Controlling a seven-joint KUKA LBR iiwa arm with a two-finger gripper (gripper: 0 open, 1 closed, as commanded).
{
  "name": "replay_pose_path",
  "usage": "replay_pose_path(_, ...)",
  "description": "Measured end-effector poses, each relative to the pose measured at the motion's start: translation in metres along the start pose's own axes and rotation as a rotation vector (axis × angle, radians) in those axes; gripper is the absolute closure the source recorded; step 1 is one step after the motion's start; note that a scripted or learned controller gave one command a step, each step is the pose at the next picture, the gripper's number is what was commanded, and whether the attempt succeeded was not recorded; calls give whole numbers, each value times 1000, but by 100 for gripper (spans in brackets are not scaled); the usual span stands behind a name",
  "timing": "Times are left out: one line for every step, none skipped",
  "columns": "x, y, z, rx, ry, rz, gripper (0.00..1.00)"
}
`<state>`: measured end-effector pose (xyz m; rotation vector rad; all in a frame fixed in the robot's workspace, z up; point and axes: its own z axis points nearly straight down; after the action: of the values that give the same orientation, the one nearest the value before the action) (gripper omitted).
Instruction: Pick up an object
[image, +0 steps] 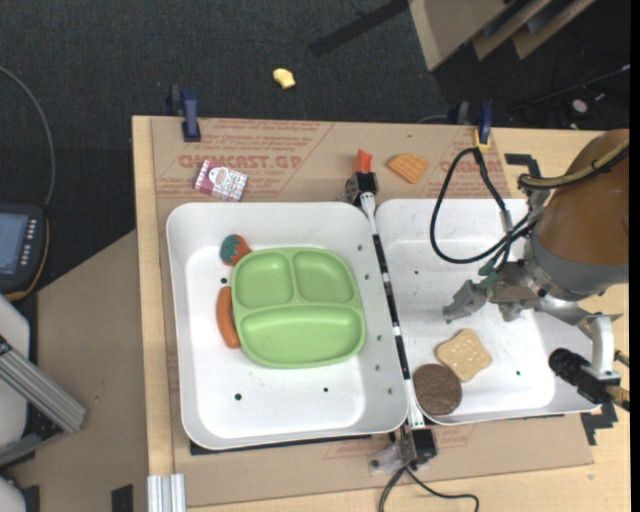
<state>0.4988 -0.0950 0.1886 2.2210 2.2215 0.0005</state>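
Observation:
In the right bin (420, 225) lie a tan square cracker (464, 354) and, just in front of it, a brown round cookie (438, 388). My gripper (485, 303) hovers over the middle of that bin, a little behind the cracker, open with nothing between its fingers. The left bin (200, 380) holds a green divided plate (297, 305). An orange sausage-shaped piece (227, 316) rests against the plate's left side. At the plate's far left corner sits a small teal and red round thing (235, 248).
A black cable (440, 215) loops over the right bin's back half. Behind the bins on the cardboard lie a pink packet (220, 180), an orange waffle-like piece (407, 167) and a small orange-tipped item (362, 172). Blue clamps (185, 110) grip the board's back edge.

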Motion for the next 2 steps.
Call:
replay_pose_path(-84,-9,108,2,1,8,0)
replay_pose_path(-91,88,102,-10,-4,-4,0)
